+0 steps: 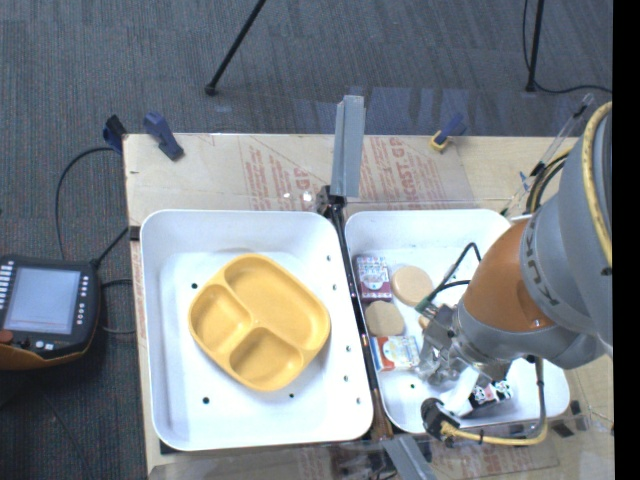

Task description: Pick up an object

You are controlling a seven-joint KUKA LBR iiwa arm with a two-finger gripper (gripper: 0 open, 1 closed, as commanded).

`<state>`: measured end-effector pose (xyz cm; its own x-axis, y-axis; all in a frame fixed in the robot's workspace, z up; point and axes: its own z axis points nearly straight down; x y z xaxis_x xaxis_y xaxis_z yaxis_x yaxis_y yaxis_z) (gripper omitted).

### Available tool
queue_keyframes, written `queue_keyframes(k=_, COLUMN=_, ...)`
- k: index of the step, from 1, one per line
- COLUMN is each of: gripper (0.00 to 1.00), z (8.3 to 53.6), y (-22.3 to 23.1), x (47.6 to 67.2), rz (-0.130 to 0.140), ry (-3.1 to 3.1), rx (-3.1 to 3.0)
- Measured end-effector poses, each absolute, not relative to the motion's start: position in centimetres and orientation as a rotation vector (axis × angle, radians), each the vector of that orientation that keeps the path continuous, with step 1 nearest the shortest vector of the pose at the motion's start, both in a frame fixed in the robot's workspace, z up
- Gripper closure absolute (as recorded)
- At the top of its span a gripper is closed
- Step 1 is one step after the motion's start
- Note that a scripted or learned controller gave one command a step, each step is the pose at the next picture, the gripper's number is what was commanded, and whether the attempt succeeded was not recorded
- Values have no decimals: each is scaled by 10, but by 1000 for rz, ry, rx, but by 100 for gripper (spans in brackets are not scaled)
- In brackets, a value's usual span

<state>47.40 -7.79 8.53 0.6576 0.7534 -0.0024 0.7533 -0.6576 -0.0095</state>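
A view from above and at a slant onto a brown tabletop [250,163] that carries two shallow white bins side by side, on a grey carpeted floor.

The left bin [165,268] holds a yellow plastic plate [259,321] divided into three compartments, lying flat and turned at an angle, near the middle of the bin.

The right bin [440,228] holds several small things clustered along its left side. Farthest is a small dark red packet [372,276], close to the wall between the bins. Just right of it lies a pale round disc [411,284]. Just nearer than both sits a tan, rounded piece [385,318]. Nearer again is a small flat packet [393,352] with red and white print.

The grey arm with its orange band [505,288] reaches in from the right and hangs over the right bin's near half. The gripper [447,366] is low, just right of the flat printed packet. Whether it is open or closed, and whether it has hold of anything, cannot be told from this angle. A small black and white item [488,392] lies just to the right of the gripper, near the bin's near edge.

A handheld control tablet [45,306] rests on the floor at far left.
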Motion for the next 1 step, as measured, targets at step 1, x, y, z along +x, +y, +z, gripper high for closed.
queue_keyframes(k=1, gripper=100, z=86, y=-144, x=518, rz=9, ry=-1041, rx=-2960)
